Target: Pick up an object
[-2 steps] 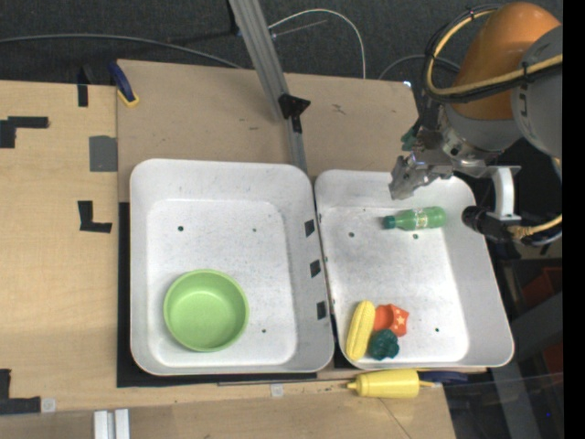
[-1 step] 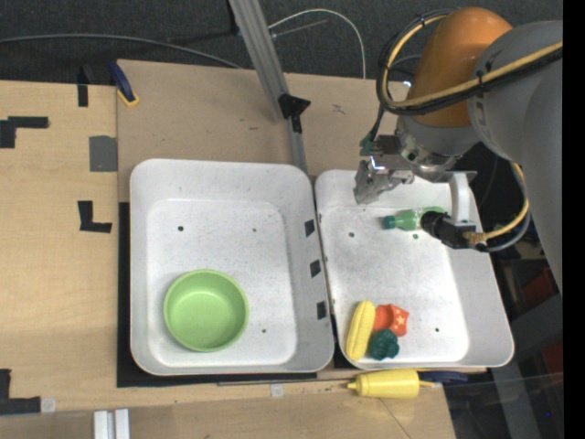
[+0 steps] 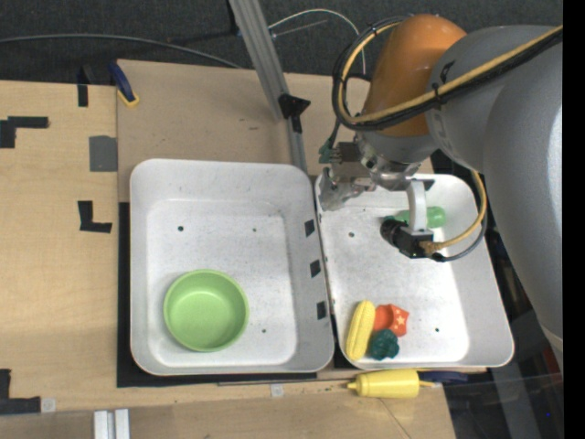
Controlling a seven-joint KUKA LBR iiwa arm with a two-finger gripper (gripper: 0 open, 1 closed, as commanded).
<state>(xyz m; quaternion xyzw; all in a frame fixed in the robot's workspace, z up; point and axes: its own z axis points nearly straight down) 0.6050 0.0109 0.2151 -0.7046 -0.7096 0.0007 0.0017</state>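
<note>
Camera view: tool [image 3: 343,190] above right bin [image 3: 457,337]

— What's in the left bin [image 3: 151,245]?
— A green bowl [image 3: 206,310], upright, by the front-left corner.
— And the right bin [image 3: 475,323]?
— A yellow toy [image 3: 360,328], an orange one [image 3: 393,318] and a dark green one [image 3: 383,344], bunched at its front-left corner.

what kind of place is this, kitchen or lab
Most likely a robotics lab bench: a grey and orange arm reaches over two white bins holding a green bowl and small toys.

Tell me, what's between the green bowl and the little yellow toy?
The two bins' touching walls lie between the green bowl and yellow toy in the camera view.
</note>
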